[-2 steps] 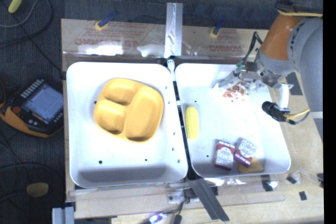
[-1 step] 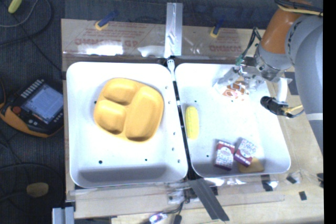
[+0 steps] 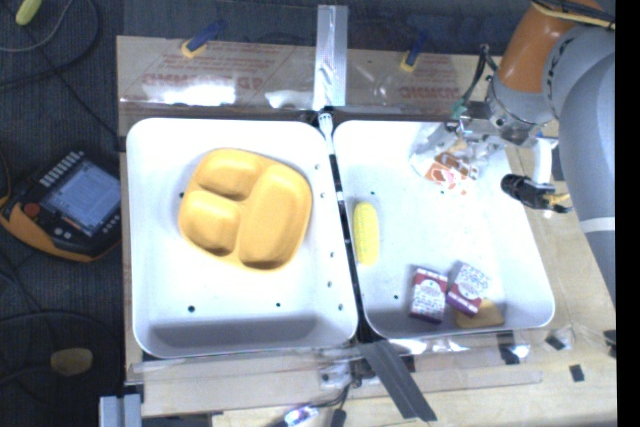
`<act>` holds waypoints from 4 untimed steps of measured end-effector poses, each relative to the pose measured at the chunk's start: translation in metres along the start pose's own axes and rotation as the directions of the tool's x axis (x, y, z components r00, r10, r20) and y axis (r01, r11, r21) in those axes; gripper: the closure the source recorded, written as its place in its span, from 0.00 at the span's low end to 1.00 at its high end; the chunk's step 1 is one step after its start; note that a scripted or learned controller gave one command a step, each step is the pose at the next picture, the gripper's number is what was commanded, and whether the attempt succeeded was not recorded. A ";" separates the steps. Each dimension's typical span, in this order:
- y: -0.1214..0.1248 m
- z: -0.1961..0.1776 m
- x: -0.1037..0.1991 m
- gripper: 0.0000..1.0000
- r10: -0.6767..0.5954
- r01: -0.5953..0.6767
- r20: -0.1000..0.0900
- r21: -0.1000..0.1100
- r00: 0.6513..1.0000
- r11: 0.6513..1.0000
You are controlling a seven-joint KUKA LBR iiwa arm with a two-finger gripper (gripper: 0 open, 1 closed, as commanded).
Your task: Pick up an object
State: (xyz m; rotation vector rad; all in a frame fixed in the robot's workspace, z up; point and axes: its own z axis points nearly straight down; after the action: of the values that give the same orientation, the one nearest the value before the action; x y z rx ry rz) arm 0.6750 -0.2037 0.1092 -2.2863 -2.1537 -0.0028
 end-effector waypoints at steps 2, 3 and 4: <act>-0.010 0.020 0.003 0.00 -0.002 0.002 0.000 -0.002 1.000 1.000; -0.010 0.011 0.001 1.00 -0.001 0.001 0.004 -0.002 1.000 1.000; -0.009 -0.087 0.036 1.00 -0.251 0.251 0.003 0.003 0.968 0.968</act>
State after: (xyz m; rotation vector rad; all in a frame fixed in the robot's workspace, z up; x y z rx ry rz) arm 0.6684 -0.1669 0.1963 -1.9961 -2.4264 0.0039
